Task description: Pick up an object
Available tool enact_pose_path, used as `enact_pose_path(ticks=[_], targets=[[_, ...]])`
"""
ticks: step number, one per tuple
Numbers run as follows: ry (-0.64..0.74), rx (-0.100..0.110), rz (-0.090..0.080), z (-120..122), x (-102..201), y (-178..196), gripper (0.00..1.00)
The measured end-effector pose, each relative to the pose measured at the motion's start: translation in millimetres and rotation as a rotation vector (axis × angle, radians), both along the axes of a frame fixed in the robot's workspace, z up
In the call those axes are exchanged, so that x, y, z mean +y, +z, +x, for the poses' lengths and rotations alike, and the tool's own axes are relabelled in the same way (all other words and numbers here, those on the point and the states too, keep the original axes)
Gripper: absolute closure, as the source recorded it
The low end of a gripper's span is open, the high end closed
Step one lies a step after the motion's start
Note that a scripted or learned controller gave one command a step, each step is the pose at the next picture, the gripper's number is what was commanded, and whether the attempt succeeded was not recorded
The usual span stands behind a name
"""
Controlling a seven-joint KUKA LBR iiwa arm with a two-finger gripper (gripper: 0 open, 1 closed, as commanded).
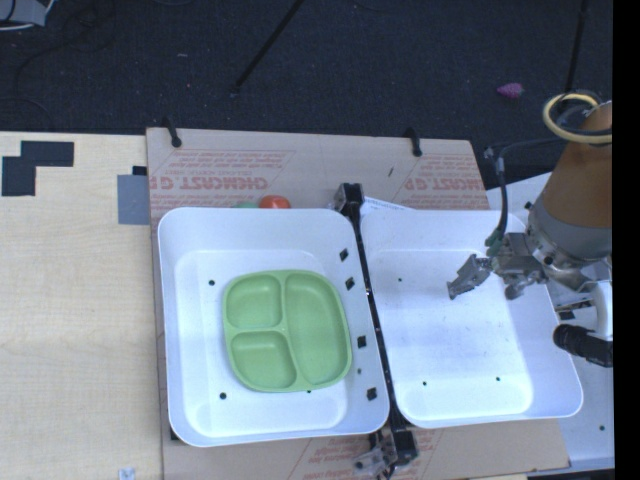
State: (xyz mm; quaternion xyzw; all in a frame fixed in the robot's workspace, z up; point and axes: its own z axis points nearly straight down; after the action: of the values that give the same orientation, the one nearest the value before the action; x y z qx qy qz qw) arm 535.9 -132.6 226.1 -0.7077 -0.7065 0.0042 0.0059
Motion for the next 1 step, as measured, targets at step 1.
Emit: enact_pose_path(ticks=[1], targets=[[0.002, -0.013, -0.002, 2.5, -0.2, 6.3, 0.0]])
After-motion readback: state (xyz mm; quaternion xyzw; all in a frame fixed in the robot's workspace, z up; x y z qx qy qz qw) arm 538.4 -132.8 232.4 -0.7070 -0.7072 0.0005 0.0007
